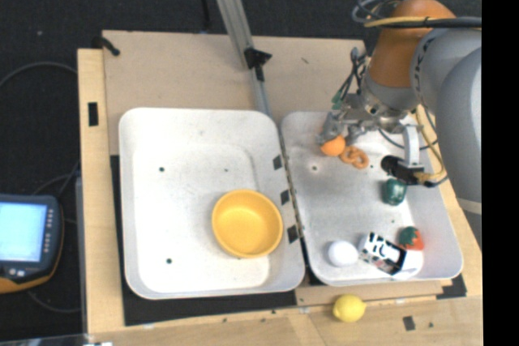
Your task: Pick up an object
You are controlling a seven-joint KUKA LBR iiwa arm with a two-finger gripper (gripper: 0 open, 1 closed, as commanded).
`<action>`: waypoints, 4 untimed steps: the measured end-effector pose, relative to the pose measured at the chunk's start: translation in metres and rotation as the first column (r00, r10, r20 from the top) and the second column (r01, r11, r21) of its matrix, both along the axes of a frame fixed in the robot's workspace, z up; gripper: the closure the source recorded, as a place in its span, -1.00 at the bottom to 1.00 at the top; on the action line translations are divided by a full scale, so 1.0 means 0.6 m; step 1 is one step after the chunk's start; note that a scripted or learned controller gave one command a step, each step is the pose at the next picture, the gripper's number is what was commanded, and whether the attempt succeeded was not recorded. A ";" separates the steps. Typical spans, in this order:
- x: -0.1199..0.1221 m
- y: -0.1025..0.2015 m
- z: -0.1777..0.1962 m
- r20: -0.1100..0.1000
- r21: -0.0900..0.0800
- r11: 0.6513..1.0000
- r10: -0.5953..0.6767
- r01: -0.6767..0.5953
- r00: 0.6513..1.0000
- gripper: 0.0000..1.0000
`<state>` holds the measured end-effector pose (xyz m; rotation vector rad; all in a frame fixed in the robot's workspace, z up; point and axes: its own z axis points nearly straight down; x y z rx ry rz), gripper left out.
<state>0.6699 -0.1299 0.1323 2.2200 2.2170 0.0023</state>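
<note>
Where the claw (345, 128) hangs low over the far end of the right bin (324, 198), an orange ball (332, 147) sits just beneath and slightly nearer the camera, beside a brown ring (354, 155). Ball: small, round, smooth, no long axis. Claw state: cannot tell.

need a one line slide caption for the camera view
Arm's tool low over right bin beside an orange ball; yellow bowl sits in left bin.
</note>
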 end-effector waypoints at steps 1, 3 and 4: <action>0.012 0.001 0.107 0.005 0.002 1.000 0.004 -0.004 1.000 1.00; 0.017 -0.016 0.239 0.001 0.002 1.000 0.005 -0.005 1.000 1.00; 0.001 0.063 0.230 -0.004 0.002 1.000 0.007 -0.007 1.000 1.00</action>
